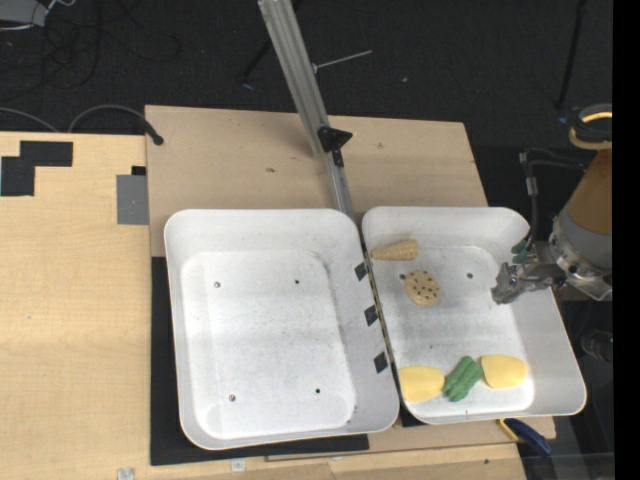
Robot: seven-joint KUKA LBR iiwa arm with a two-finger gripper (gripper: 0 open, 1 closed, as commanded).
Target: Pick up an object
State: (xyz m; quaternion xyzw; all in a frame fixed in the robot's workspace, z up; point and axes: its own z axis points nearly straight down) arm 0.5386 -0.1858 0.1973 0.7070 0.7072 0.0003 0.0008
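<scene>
The right bin (470, 218) holds several small items. A tan cone-shaped piece (395, 251) lies near its upper left corner, with a round chocolate-chip cookie (422, 288) just below it. Along the front wall sit a yellow piece (421, 383), a green pod-like piece (461, 378) and a second yellow piece (504, 371), close together. My gripper (505, 286) hangs over the bin's right side, to the right of the cookie and above the second yellow piece. It is apart from all of them, and I see nothing in it.
The left bin (200, 230) lies beside the right one, joined by black clips (371, 314) along the shared wall. A slanted metal rail (300, 78) rises behind the bins. The arm's grey and orange body (590, 218) stands at the right edge.
</scene>
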